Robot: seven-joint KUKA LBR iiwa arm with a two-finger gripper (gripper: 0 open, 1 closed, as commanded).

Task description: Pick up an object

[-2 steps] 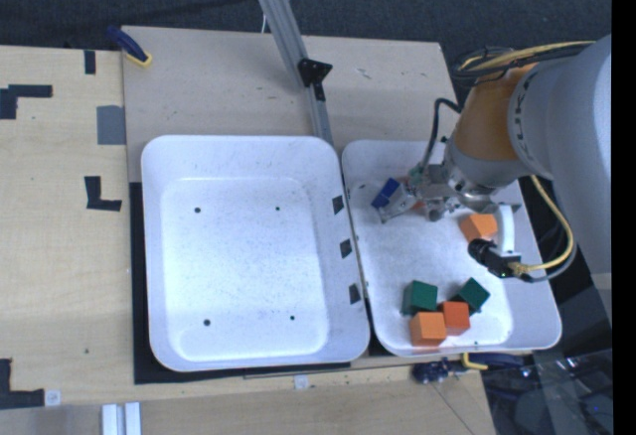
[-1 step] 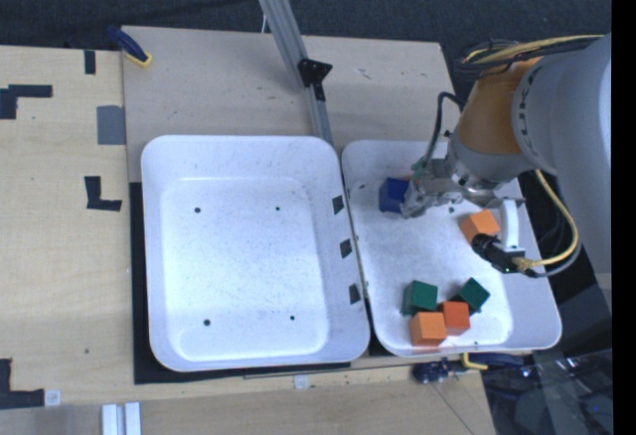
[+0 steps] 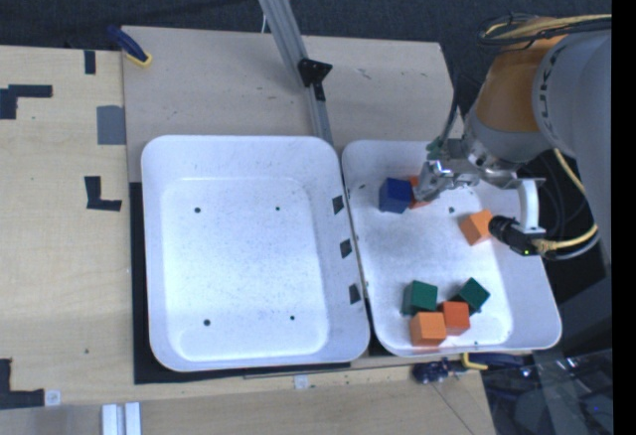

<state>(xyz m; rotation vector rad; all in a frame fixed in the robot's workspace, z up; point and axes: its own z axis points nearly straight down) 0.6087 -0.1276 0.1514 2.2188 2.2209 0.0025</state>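
Two shallow white bins sit side by side on the bench, their inner rims touching along the middle.

Left bin (image 3: 159, 224): bare floor with four small dark dots; all of its floor lies open from rim to rim.

Right bin (image 3: 537, 314): holds every loose block.
- Blue cube (image 3: 395, 195), far left part of the bin, near the shared rim, with a small red-orange piece (image 3: 418, 202) showing just beside it on its right.
- Orange cube (image 3: 476, 226), right of centre, apart from the others and near the right rim.
- Near cluster: green cube (image 3: 420, 296), dark green cube (image 3: 474, 293), red-orange cube (image 3: 456, 315) and orange cube at the front (image 3: 429, 328), packed close together and close to the near rim.
- Open floor lies in the bin's middle, between the blue cube and the near cluster.

Arm (image 3: 556, 95): grey with an orange band, reaching in from the right over the far right corner of the right bin.

Gripper (image 3: 433, 183): low over the far part of the right bin, just right of the blue cube and over the red-orange piece. Whether it is spread or closed cannot be told, and no block is seen held.

Bench: a metal rail (image 3: 283, 21) runs slantwise from the far edge to the bins' junction.
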